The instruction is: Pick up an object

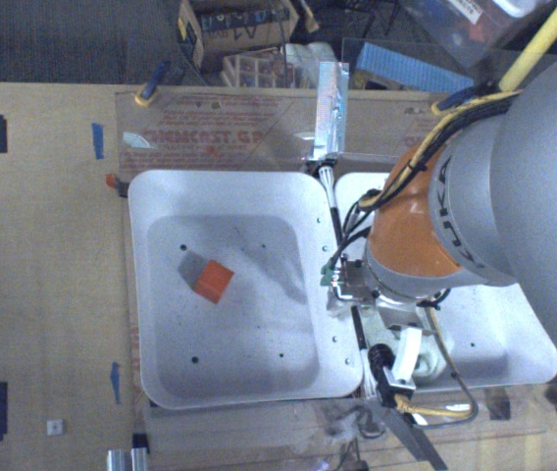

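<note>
Here we are above the bench (43, 292), two white bins side by side, and the big grey arm (514, 184) reaches in from the right, its orange band (411, 243) sitting over the near-left corner of the right bin (514, 351). Below that band hangs the claw (384, 310), right over the seam where the two bins meet, on the right bin's side of it. The wrist covers it from up here, so I cannot tell whether the claw is open or closed, and nothing shows in its grasp. Now the prize: an orange block (215, 281) lies on the floor of the left bin (161, 189), a bit left of centre, turned at an angle to the bin walls, with a dark shadow just off its upper-left corner. It is well apart from the claw, with the bin's right wall between them. A few tiny dark specks dot the floor around it. Strips of blue tape (97, 140) mark the bench to the left, and a cardboard box (234, 18) sits beyond the far edge.
</note>
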`<state>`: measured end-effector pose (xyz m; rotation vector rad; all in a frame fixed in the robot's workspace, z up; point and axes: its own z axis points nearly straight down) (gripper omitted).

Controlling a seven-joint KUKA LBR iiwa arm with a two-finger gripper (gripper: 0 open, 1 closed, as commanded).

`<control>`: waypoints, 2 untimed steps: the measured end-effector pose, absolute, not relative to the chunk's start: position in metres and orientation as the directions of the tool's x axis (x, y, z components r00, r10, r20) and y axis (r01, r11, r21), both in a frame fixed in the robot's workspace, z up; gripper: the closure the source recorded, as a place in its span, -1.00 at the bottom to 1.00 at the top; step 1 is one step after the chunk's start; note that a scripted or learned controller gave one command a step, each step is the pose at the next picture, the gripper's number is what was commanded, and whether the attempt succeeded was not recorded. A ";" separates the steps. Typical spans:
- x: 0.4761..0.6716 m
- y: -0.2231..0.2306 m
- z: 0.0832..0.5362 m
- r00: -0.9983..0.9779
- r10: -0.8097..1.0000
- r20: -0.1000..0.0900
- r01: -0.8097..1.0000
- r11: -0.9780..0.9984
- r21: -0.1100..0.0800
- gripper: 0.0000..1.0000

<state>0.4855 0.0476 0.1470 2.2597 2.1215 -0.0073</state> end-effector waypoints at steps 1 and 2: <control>0.486 0.054 0.146 0.117 0.992 -0.038 0.993 -0.116 0.029 1.00; 0.487 0.058 0.146 0.182 0.982 -0.039 0.983 -0.181 0.031 1.00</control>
